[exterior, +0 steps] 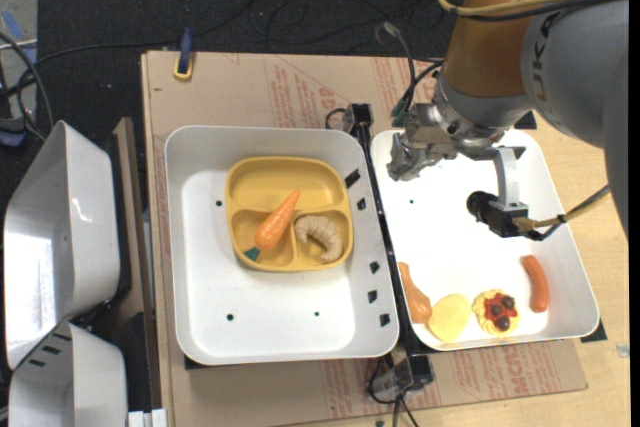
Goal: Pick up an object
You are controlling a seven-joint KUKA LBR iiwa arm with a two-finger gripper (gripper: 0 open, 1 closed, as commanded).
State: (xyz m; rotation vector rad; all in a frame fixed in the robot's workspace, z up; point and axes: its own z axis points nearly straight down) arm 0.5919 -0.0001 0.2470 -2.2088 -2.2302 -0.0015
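Note:
My gripper [408, 161] hangs over the far left corner of the right bin [455, 250], above bare white floor, with nothing visibly in it. Along that bin's near edge lie an orange drumstick-shaped toy [413, 292], a pale yellow piece [450, 317], a small round tart with red and dark topping [497, 310] and an orange sausage [538, 282]. In the left bin [190, 245] a yellow divided plate [250, 180] holds a toy carrot [278, 220] and a beige curled shrimp-like toy [322, 237].
A black fitting on a cable [495, 210] hangs from the arm over the middle of the right bin. The grey arm and its orange band [505, 10] cover the bin's far right. White containers [60, 215] stand left of the bench.

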